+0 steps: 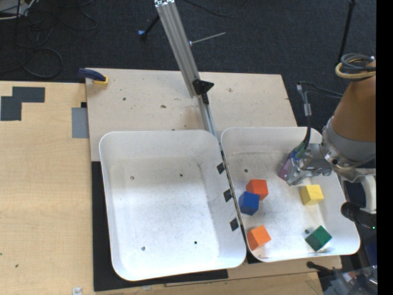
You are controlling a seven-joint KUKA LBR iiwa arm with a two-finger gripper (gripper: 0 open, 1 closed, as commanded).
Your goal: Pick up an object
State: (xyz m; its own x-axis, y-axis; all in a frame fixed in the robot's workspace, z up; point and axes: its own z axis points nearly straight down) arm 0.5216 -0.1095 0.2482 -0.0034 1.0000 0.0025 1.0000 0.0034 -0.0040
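The metal hand (295,169) hangs at the right of the frame over the smooth white right bin (270,141); I cannot tell its grip. Below it lie matte cubes: yellow cube (311,194), blue cube (249,203), green cube (319,238).

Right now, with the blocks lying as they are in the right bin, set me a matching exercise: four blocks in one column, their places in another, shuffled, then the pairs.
Blocks:
1. blue block
2. yellow block
3. green block
4. lower orange block

Places:
A. near the bin's front right corner
B. just below the pincer
C. touching the upper orange block
D. near the front of the dividing wall

Pairs: 1-C, 2-B, 3-A, 4-D
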